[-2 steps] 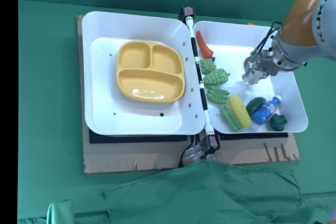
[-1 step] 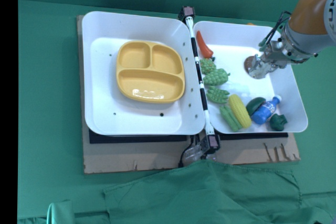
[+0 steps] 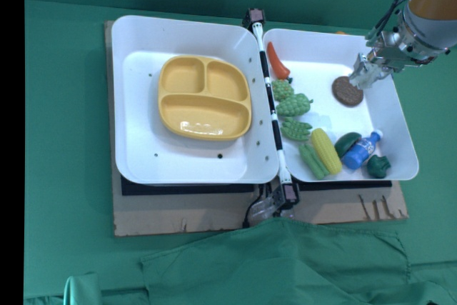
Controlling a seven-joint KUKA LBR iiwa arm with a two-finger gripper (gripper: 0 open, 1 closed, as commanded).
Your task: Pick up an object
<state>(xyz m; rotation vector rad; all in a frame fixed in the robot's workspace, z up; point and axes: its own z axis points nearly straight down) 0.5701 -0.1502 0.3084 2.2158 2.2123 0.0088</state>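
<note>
A flat, round brown cookie (image 3: 348, 91) lies at the right bin's (image 3: 400, 126) 1 o'clock; the gripper (image 3: 360, 74) overlaps its upper edge, grip state indiscernible.

Bench (image 3: 64, 118) covered in green cloth; brown cardboard sheet (image 3: 178, 221) lies flat on it, front edge showing, slits cut near right corner; dark mat (image 3: 186, 188) on cardboard, under bins; left bin (image 3: 136, 39) and right bin (image 3: 400, 118) rest on top, side by side, touching along middle; rumpled green cloth fold (image 3: 285, 261) at front.
</note>
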